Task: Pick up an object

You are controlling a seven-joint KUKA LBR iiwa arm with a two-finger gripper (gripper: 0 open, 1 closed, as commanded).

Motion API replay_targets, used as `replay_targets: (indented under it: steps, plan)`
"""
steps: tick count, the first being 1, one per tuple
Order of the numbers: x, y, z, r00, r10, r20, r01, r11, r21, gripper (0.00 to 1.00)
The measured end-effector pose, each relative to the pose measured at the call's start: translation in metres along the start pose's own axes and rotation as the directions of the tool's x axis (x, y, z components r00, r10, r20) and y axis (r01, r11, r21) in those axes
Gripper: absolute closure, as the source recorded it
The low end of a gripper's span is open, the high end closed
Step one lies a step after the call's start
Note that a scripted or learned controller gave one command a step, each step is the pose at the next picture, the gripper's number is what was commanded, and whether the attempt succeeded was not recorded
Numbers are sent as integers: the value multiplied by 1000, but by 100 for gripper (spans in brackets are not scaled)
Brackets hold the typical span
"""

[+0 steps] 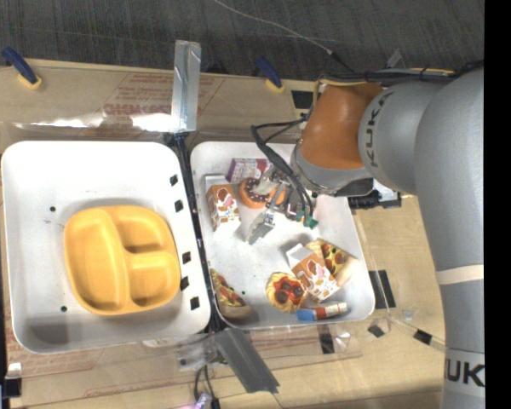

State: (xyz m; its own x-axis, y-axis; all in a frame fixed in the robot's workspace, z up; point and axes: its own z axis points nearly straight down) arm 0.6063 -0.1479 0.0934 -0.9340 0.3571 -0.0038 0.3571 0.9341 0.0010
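Observation:
My gripper [262, 225] hangs over the middle of the right bin [362, 254], below the orange wrist band [336, 126]. Just left of it lies a small orange and white box [223, 207]. An orange ring-shaped item [252, 196] and a purple packet [241, 169] sit behind it, near the bin's back wall. Nothing is visibly held. Toward the front of the bin lie a pizza slice [337, 259], a small printed carton [313, 278], a round tart [285, 290] and a blue and red marker [322, 313].
A yellow divided plate [119, 258] lies in the left bin [30, 177]. Another food toy [228, 295] rests in the right bin's front left corner. The grey arm [447, 169] covers the bench on the right. Cables run from the wrist along the bin's back edge.

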Motion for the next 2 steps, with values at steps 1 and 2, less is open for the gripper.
replay_targets:
  steps: [1,2]
  plan:
    - [-12,24,5,932,360,-40,-359,933,29,0]
    - [38,-49,0,910,415,-2,-415,910,3,0]
